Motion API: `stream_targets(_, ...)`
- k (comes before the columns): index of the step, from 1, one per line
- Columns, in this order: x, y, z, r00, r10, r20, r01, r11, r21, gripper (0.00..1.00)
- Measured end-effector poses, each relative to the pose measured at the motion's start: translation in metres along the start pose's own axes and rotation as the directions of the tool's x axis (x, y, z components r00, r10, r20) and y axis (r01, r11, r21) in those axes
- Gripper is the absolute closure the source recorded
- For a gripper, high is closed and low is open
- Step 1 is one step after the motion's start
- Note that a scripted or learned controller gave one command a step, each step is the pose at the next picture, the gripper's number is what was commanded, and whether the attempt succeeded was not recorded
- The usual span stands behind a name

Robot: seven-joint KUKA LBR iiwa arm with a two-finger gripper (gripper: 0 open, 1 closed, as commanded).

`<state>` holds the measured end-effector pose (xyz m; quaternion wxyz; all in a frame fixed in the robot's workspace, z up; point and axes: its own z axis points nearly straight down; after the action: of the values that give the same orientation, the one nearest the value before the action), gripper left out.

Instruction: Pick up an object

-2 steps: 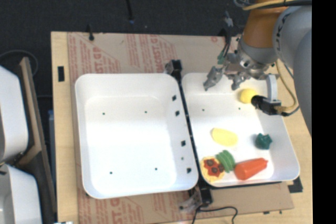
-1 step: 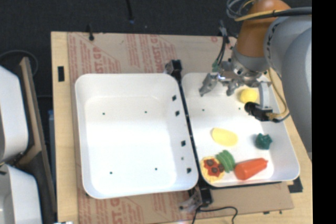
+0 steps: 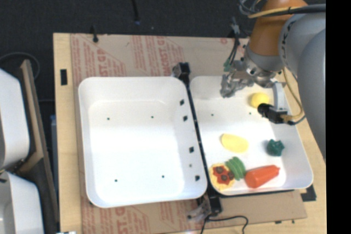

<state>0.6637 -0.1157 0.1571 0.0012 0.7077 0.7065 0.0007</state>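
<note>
Camera view has the tool (image 3: pixel 229 86) hanging over the right bin (image 3: pixel 205 87) near its twelve o'clock rim, nothing between its narrowly spread fingers. A yellow ball (image 3: pixel 259 99) lies at its three o'clock, the other toys toward six o'clock.

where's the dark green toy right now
The dark green toy lies in the right bin, near its right wall, above the orange carrot.

Just one camera, fixed up high over the bench (image 3: pixel 71 63) and tilted down at a slant. It's far enough back to fit the left bin (image 3: pixel 137 140) and right bin (image 3: pixel 290 167), with dark floor at the far edge.
</note>
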Motion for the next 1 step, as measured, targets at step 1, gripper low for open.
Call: stream_targets(1, 0.0016, 0.0088, -0.0469, 1.0, -0.001, 0.0, 0.001, 1.0, -0.002, 1.0)
